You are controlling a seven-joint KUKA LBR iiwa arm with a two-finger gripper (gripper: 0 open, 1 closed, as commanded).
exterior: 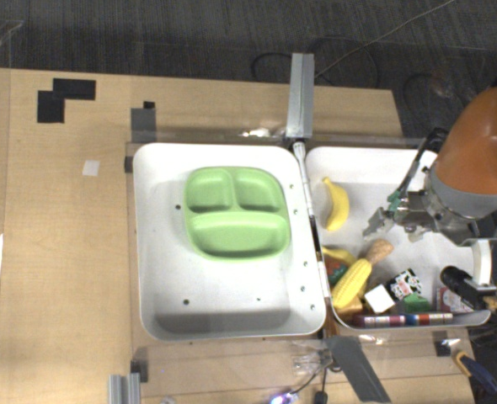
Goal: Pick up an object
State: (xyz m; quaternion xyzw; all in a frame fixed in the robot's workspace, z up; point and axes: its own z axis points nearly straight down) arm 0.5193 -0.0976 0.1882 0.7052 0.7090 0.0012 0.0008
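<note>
The gripper (393,224) hangs over the right bin (375,171). From this slant I cannot tell whether it stands apart or together. The nearest thing to it is 1 brown oblong piece (378,249), lying just below the gripper in the view, close to its tip but seemingly not touching it. 1 banana (337,204) lies to the view's left of the gripper, near but apart, with its curve running up and down the view.

Below and left of the gripper, past the brown piece, 1 corn cob (351,283) lies tilted. A small red and green thing (338,268), too crowded to name, is tucked against the cob's upper end. Straight below the gripper, further off than the brown piece, sits 1 white cube (408,285) with black and green print. The print is too small to read as writing. Beside the cube, on the corn's side, is 1 plain white block (378,300). Lowest of all below the gripper, 1 thin rod with coloured bands (400,318) lies along the bin's near wall. 1 red thing (449,298), possibly a packet, lies below and to the right of the gripper.

Well to the gripper's left in the view, the left bin (160,251) holds 1 green plate (234,211) with 3 compartments. That makes 2 bins in all, side by side.
</note>
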